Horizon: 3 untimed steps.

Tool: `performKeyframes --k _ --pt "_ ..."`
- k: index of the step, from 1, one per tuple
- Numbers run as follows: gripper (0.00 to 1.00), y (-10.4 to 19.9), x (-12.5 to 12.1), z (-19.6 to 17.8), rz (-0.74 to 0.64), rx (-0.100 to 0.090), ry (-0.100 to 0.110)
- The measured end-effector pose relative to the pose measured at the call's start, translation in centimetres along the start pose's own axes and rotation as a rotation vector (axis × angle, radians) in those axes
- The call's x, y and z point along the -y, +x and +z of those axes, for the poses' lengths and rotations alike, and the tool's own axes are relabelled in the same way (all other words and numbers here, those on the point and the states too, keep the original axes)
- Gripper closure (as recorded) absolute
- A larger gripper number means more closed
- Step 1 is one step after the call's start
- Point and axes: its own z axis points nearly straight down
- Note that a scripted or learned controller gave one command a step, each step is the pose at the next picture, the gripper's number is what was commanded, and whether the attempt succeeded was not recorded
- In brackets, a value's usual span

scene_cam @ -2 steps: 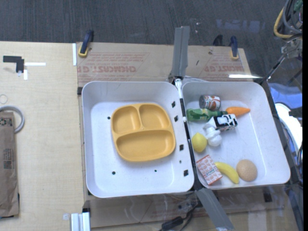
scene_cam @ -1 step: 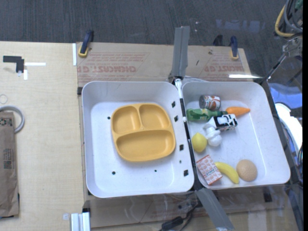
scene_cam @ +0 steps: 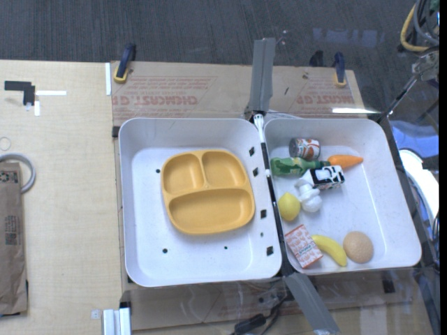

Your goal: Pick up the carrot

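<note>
Resting in the left bin (scene_cam: 133,208) is a yellow divided plate (scene_cam: 207,191). In the right bin (scene_cam: 391,187), the carrot (scene_cam: 345,161) lies near the far wall, beside a small can (scene_cam: 304,148), above a lemon (scene_cam: 289,206), banana (scene_cam: 330,249) and egg (scene_cam: 358,246).

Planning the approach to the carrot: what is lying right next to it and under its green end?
The carrot lies on the right bin's floor. A black-and-white toy car touches its lower side, a can sits beside its greens. Beneath the greens is hidden.
</note>
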Motion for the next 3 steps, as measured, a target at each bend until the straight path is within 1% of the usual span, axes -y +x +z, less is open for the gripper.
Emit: performKeyframes --k 1,2,3 --pt "1.0 3.3 1.2 6.1 -0.356 -0.018 -0.02" --pt "1.0 3.2 1.1 5.3 -0.354 -0.016 -0.019" --pt "1.0 -2.8 3.4 9.8 -0.142 -0.02 -0.017"
